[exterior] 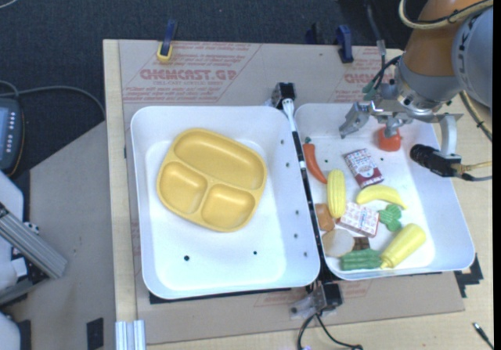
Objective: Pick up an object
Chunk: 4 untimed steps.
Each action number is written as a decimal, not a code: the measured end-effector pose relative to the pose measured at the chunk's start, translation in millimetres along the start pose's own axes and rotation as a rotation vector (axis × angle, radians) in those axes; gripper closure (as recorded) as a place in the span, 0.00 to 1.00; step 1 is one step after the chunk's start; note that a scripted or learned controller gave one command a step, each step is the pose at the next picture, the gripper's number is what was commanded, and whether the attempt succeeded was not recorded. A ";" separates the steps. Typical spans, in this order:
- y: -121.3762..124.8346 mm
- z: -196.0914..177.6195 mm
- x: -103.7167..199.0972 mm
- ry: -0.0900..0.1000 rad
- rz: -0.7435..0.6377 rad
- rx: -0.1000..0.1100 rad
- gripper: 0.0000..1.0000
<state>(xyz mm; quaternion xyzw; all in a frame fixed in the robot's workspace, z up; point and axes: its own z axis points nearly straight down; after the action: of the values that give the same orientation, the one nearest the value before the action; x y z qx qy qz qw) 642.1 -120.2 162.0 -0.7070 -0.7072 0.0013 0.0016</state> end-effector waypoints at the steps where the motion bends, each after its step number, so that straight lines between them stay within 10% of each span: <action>1: -7.1 60.2 3.1 0.001 0.000 0.002 0.00; 2: -7.3 78.2 3.8 0.000 0.000 0.000 0.00; 3: -6.2 66.0 3.7 0.000 0.000 -0.005 1.00; 4: -2.2 20.9 -1.6 -0.002 0.001 -0.010 1.00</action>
<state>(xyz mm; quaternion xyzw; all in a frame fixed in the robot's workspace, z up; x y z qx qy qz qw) 639.8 -121.8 141.1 -0.7075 -0.7067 -0.0016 -0.0027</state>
